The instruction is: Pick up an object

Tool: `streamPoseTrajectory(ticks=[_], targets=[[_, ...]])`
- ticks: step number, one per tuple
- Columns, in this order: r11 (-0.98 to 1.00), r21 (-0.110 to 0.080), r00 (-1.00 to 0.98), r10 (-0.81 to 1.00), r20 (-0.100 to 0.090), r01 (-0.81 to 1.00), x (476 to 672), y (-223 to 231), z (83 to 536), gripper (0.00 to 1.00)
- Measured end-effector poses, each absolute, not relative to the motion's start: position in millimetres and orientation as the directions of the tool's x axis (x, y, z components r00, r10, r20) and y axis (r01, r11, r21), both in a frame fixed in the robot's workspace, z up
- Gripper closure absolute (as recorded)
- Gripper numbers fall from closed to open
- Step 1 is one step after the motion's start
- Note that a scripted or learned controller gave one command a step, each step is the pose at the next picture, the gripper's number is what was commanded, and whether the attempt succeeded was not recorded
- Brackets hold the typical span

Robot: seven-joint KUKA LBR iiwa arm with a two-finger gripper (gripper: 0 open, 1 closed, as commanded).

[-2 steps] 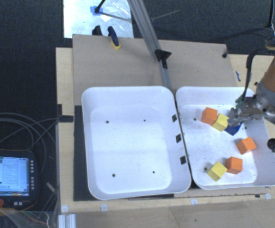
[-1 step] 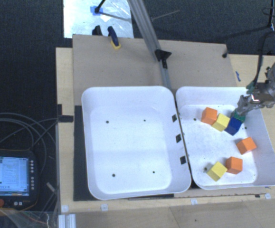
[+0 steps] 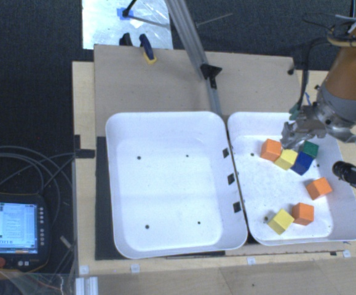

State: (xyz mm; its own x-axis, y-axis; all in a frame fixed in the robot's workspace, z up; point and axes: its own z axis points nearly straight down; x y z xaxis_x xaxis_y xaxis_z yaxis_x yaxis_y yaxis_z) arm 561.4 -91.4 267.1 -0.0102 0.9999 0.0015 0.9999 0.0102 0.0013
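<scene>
Several small blocks lie in the right bin (image 3: 344, 229). An orange block (image 3: 271, 149), a yellow block (image 3: 286, 159), a blue block (image 3: 302, 163) and a green block (image 3: 310, 149) cluster near its far side. Another orange block (image 3: 318, 188) sits to the right. A yellow block (image 3: 281, 220) and an orange block (image 3: 302, 213) lie near the front. My gripper (image 3: 293, 135) hangs over the far cluster, just above the orange and yellow blocks. I see nothing held in it.
The left bin (image 3: 119, 165) stands beside the right one, joined by black clips (image 3: 231, 178). A slanted metal pole (image 3: 190, 32) crosses the bench behind the bins. A teach pendant (image 3: 15, 229) with cables lies on the floor at left.
</scene>
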Motion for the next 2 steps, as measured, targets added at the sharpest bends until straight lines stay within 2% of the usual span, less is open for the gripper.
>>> streamPoseTrajectory(ticks=[2], targets=[[0.011, 0.004, -0.011, 1.000, 0.002, 1.000, 585.9, 12, 274, 1.00]])
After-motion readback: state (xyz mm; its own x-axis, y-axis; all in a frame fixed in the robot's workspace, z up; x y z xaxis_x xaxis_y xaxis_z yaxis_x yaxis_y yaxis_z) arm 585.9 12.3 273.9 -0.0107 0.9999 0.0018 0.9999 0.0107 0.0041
